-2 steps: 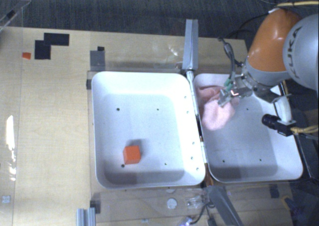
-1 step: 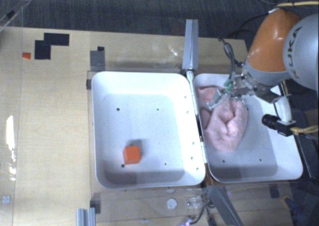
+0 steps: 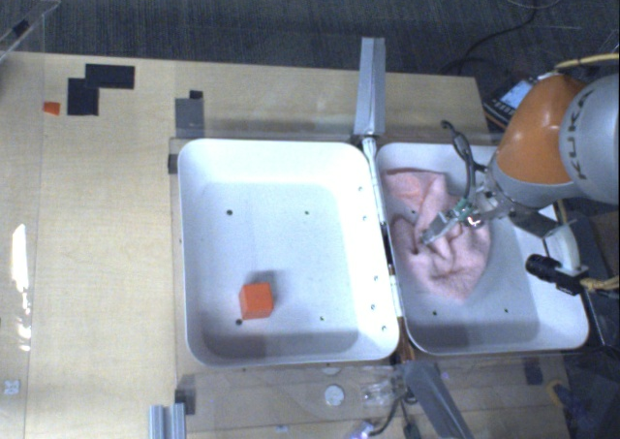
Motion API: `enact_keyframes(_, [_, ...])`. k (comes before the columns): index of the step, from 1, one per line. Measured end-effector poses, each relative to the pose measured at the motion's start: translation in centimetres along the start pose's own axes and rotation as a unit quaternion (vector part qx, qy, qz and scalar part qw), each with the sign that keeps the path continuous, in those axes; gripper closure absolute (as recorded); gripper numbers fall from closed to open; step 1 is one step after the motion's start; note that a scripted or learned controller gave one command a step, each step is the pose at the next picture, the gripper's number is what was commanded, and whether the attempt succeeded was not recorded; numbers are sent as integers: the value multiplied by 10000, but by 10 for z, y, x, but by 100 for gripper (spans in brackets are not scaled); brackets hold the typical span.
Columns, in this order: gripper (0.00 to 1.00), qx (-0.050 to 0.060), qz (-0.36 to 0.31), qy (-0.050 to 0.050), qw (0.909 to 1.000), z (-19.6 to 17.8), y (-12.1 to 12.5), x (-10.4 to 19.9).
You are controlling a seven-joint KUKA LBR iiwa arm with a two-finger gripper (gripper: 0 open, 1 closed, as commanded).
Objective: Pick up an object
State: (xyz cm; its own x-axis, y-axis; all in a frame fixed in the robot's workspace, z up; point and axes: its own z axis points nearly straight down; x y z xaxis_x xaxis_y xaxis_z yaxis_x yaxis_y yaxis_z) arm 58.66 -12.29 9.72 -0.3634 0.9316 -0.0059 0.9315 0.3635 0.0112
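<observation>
Pink cloth [image 3: 441, 234] lies crumpled in the right bin [image 3: 552, 326], against that bin's left wall and toward its far side, spreading down to about the middle. It is the likeliest target, since the tool [image 3: 438, 227] sits right over it; an orange block [image 3: 257, 300] rests alone in the near part of the left bin [image 3: 281, 175], well apart from the arm.

The tool is down on the cloth's middle folds, reaching in from the right under the orange band of the arm [image 3: 542, 137]. Whether its fingers are spread or pressed together cannot be told at this size, and no fabric can be seen pinched between them. The cloth appears to lie flat on the bin floor, so nothing looks lifted yet. By that reading the approach is done, while the grasp itself and the lift are both left.

The cloth's long axis runs roughly from the far left of its bin toward the near right, slightly slanted. Being a bunched rag, it has no clear pointing end; the near end is broader and rounder than the far one.
</observation>
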Motion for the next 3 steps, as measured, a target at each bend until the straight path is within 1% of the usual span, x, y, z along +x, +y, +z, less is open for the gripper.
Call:
enact_keyframes(1, [0,11,-670,7,9978,6,68,-24])
enact_keyframes(2, [100,-46,-701,-19,9975,-8,73,-23])
enact_keyframes(3, [100,-6,-676,-2,9977,-93,97,12])
